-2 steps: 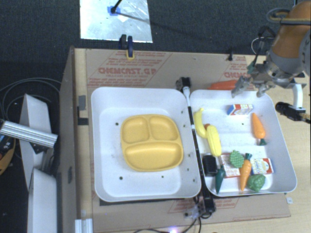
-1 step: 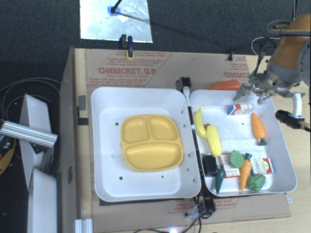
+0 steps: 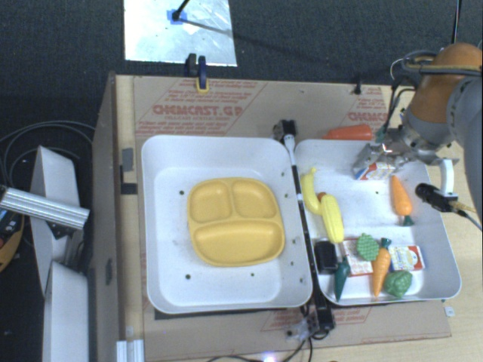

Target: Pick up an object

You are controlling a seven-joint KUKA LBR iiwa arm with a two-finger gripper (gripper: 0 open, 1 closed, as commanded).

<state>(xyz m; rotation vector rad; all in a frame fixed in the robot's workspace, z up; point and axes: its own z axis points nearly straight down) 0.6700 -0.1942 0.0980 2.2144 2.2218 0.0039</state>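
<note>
Up top, the end effector sat low over the far edge of the right bin, approx. at its back-right corner, w/ the grey arm reaching in from the table's right side. It was right at a small red-and-white carton; whether it was open or closed, or had hold of anything, couldn't be told from this angle.

Right bin contents: an orange carrot just beside the carton, toward the right wall; a yellow banana and a corn cob along the left wall; a green bumpy veg, a second carrot, a green leafy piece and another printed carton clustered near the front edge. A dark green item lay at the front-left corner.

Left bin held a yellow divided plate, roughly centred.
</note>
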